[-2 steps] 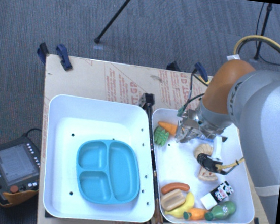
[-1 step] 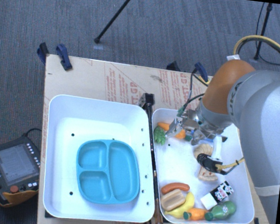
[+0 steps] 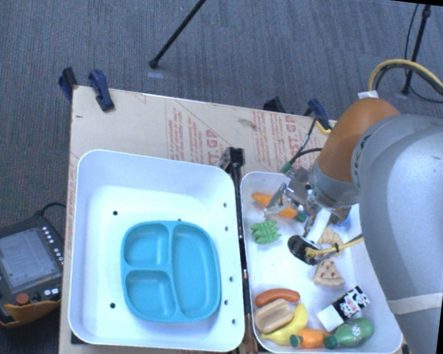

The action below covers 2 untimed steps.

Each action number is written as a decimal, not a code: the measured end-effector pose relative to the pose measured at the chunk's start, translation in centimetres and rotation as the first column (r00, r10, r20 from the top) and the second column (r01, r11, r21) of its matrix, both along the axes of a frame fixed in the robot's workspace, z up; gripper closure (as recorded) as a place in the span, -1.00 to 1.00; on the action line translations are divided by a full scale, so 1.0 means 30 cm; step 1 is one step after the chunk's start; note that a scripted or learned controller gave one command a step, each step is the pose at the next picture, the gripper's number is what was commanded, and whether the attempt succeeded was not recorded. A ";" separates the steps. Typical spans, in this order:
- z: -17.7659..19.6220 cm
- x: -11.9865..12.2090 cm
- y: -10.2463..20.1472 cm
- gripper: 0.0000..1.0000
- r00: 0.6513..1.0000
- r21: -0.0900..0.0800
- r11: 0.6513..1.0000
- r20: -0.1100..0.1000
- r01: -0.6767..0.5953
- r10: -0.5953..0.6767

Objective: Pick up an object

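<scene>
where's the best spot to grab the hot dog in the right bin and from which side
Probably across the middle of the hot dog, coming straight down. It lies flat and long, its narrow width suits two fingers, and the banana crowds its lower side.

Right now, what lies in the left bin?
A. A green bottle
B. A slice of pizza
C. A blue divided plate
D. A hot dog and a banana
C. The blue divided plate sits in the left bin, while the hot dog, banana, green bottle and pizza slice all lie in the right bin.
</scene>
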<state>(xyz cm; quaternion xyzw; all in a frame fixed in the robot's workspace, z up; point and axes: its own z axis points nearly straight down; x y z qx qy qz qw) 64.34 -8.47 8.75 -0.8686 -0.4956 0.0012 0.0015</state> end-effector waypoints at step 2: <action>0.032 -0.056 0.016 1.00 0.985 0.003 0.985 -0.003 -0.170 0.170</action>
